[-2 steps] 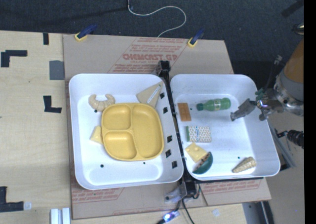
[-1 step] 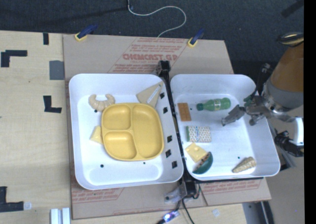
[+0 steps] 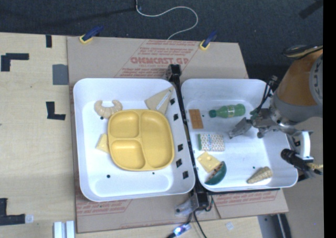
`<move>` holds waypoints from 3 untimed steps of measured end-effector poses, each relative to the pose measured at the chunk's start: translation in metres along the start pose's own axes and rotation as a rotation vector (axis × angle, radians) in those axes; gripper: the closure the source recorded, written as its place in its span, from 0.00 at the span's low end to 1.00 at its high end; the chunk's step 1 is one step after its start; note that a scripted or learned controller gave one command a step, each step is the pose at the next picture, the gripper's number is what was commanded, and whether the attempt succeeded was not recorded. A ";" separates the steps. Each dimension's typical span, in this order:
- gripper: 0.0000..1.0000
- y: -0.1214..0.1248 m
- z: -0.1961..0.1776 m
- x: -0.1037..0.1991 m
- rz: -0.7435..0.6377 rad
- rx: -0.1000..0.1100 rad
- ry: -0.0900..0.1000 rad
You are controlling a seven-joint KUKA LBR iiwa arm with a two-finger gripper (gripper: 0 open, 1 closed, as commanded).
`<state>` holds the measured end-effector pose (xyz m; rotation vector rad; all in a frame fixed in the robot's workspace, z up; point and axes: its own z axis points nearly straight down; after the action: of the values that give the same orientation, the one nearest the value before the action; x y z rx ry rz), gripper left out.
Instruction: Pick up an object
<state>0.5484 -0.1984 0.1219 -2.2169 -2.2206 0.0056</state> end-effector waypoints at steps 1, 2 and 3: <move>0.00 0.000 0.039 0.001 0.000 -0.004 -0.001; 1.00 0.001 0.027 0.001 0.000 -0.006 -0.003; 1.00 -0.004 -0.017 0.002 0.000 -0.007 -0.001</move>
<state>0.5446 -0.1962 0.1391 -2.2213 -2.2240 -0.0018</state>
